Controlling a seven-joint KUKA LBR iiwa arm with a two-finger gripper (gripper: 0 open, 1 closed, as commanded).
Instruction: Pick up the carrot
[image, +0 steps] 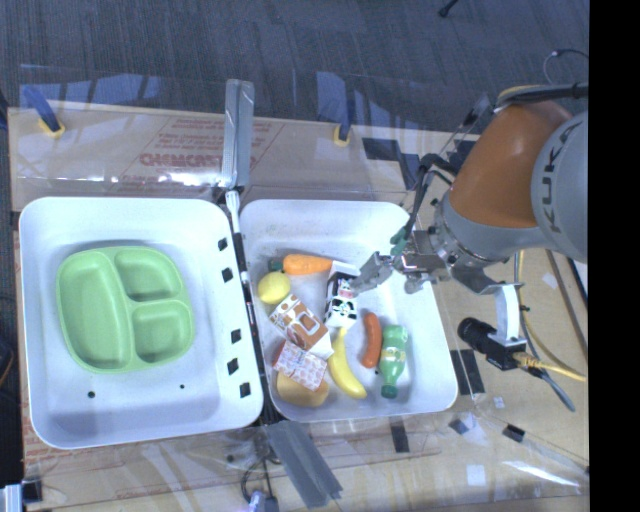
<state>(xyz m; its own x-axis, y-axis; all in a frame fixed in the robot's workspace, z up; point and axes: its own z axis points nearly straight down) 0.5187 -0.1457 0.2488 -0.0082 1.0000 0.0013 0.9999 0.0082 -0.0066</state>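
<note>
Carrot (306, 265) lies flat near back of right bin (425, 390), pointing sideways, lemon (274, 288) just beside it on near-left. Claw (372, 272) hovers just right of carrot, above bin, fingers parted, nothing between them. Below claw: black-and-white carton (343, 305). Toward front: sausage (371, 338), green bottle (392, 360), banana (345, 368), snack packets (300, 340). Left bin (40, 400) holds green divided tray (125, 308). Both bins on table (560, 420).
</note>
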